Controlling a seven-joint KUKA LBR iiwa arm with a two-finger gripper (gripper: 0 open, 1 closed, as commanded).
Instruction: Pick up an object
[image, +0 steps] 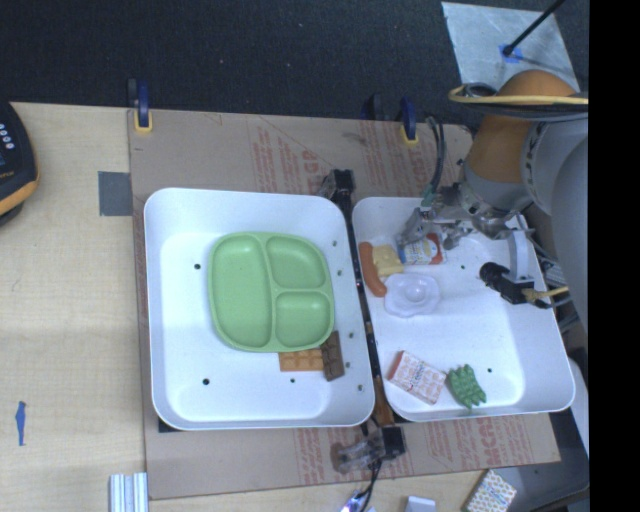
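Pincer: the two-finger pincer (425, 238) hangs low over the far left part of the shallow white right bin (500, 340). The grey arm with an orange band (505, 150) carries it in from the view's right.
Pincer state: released or clenched cannot be told from this view, nor whether it grasps anything.
At the pincer: a small red and white wrapped item (431, 252) lies just on the near side of the pincer tip. Contact cannot be confirmed.
Just left of the pincer: a small yellow block (387, 261) rests against an orange sausage-shaped toy (371, 270), which lies along the bin's left wall.
Near side of the pincer: a clear plastic lid (412, 294), round and almost colourless, lies close below the yellow block.
Further toward the near wall: a flat red and white printed packet (415, 377) and, just to its right, a green knobbly plastic toy (465, 385). Both lie well apart from the pincer.
Across the divide, left of the pincer: the shallow white left bin (175, 330) holds a pale green three-compartment plastic plate (270, 290) near its middle.
Beside the plate: an orange flat brick (302, 361) and a dark brown block (333, 354) touch each other at the plate's near right edge.
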